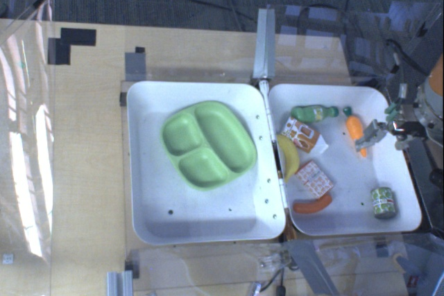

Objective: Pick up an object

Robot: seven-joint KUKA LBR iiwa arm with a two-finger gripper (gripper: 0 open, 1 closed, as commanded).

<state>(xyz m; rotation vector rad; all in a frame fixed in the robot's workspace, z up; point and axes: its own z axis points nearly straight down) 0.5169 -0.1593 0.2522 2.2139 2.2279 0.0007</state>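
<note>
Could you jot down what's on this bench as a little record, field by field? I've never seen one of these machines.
left bin: holds a green divided plate
right bin: holds the small items
bottle: green, lying near the far wall
carrot: orange, right of the bottle
banana: along the left wall
packets: one by the banana, one lower
sausage: near the front
can: front right corner
gripper: over the right bin, by the carrot

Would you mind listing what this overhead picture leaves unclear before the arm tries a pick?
- Gripper: small and blurred in the camera view; finger state unreadable, and contact with the carrot below it cannot be judged.
- Arm: cut off by the frame's right side.
- Can, snack packets: labels too small to read.
- Banana: its top is covered by a packet.
</note>
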